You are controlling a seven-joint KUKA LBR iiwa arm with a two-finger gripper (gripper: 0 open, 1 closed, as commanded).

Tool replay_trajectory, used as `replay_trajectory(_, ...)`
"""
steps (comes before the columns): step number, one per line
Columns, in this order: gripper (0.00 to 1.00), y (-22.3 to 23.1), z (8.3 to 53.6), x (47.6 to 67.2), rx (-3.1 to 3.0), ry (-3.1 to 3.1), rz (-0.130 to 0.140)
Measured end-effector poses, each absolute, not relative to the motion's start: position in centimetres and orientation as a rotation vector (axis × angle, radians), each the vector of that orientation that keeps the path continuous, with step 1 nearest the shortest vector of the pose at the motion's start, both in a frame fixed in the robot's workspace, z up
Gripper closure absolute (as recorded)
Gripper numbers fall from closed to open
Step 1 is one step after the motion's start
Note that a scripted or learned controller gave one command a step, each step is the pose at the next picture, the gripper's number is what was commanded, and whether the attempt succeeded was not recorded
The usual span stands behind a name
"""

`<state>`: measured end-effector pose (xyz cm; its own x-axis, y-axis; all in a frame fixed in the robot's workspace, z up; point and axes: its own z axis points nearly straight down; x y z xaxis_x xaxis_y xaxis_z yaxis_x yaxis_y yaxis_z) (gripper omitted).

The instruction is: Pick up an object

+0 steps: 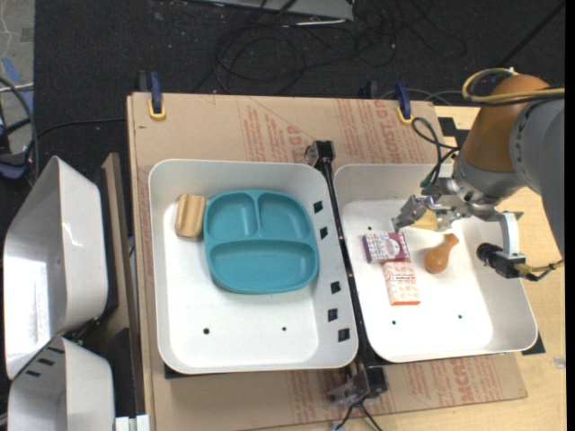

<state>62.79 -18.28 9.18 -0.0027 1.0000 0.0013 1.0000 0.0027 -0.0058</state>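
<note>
My gripper [424, 210] hangs over the upper middle of the right bin [467, 330], reaching in from the right. A small pale yellow object [429, 223] lies directly under it. Whether it is held cannot be told. A brown pear-shaped wooden piece [439, 254] lies just below and to the right of the gripper. To its lower left are a pink and purple packet [384, 245] and, further down, a red and white box [402, 284].
The left bin [180, 321] holds a teal divided plate [260, 241] with a tan block [189, 215] at its left side. A black divider [340, 259] runs between the bins. Cables hang by the arm at the right bin's right wall.
</note>
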Motion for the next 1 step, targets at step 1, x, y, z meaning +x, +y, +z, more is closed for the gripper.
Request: replay_trajectory(1,0.0,-18.27,9.28,62.83,-2.22,-2.225,0.001)
